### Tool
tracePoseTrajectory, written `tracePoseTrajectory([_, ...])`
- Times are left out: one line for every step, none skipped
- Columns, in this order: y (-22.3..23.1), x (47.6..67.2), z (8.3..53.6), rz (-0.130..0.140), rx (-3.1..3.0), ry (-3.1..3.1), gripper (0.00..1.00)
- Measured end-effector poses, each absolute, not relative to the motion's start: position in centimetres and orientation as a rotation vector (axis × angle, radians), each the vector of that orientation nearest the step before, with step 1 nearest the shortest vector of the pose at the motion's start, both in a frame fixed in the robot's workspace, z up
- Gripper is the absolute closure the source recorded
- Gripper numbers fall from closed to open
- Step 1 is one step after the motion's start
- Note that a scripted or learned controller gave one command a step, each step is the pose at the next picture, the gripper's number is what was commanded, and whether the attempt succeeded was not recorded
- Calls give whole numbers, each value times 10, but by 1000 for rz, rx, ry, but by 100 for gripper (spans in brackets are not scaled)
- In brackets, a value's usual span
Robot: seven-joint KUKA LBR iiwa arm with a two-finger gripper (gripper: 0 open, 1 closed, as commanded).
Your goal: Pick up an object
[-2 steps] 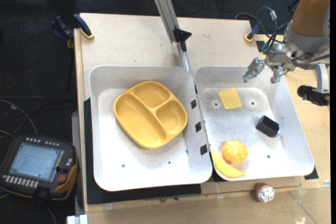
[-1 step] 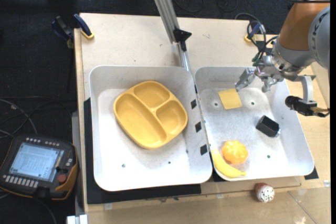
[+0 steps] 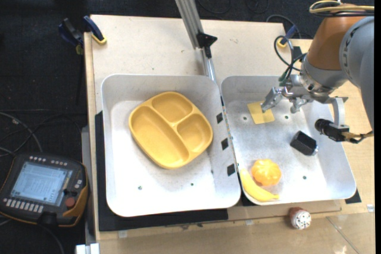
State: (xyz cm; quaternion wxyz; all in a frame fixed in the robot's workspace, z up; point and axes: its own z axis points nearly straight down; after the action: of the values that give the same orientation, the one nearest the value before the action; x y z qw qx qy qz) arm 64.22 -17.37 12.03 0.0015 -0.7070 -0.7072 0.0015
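The gripper [image 3: 284,101] is seen over the far part of the right bin [image 3: 333,187], carried by the grey arm [image 3: 342,53] that reaches in from the right edge. Its two fingers are spread apart, one pointing down-left and the other more straight down, and nothing is seen between them. A pale yellow flat piece [image 3: 260,113] (square, like a slice of cheese or a sticky note) lies on the bin floor just beside and below the left fingertip; whether the finger touches it cannot be told. A small black block [image 3: 303,143] lies nearer the front of the same bin, apart from the fingers and toward the right. Further forward still, an orange [image 3: 266,172] rests against a banana [image 3: 257,190], which is curved along the bin's front left corner; both are well apart from the gripper. In the left bin [image 3: 119,187] a yellow divided plate [image 3: 171,128], with three compartments, is set near the middle. A small white ball with dark spots [image 3: 300,218] lies on the bench in front of the right bin, outside it. A handheld control pendant [image 3: 41,187] is seen at the lower left, off the bench.
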Motion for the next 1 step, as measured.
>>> tracePoseTrajectory([-174,644,134,-1,-2222,-2225,100])
